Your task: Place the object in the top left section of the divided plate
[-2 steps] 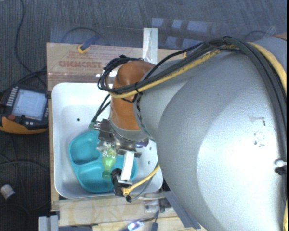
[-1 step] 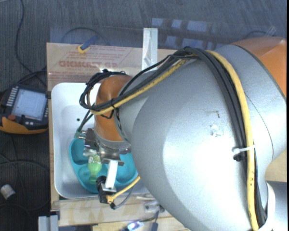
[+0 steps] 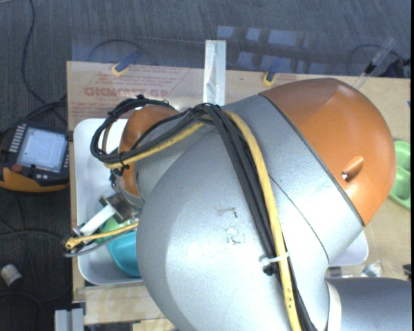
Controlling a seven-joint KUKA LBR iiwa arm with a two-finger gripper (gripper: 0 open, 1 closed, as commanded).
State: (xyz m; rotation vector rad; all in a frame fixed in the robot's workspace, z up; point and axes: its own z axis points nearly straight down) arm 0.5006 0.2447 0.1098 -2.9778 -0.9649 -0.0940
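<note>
My arm [image 3: 262, 205] covers most of the view, and its wrist reaches down into the left white bin [image 3: 83, 185]. The gripper [image 3: 109, 212] hangs low over the bin's left part, largely hidden by cables and the arm. Just under it a small green patch [image 3: 111, 221] peeks out. A turquoise curved piece [image 3: 124, 252], possibly the rim of the divided plate, shows at the bin's near side, partly under the arm. I cannot make out any plate sections or anything held.
A light green thing [image 3: 402, 174] sits at the far right edge. The right bin's near corner [image 3: 355, 254] peeks out below the arm. A hand-held controller [image 3: 34, 158] lies on the floor to the left of the bench.
</note>
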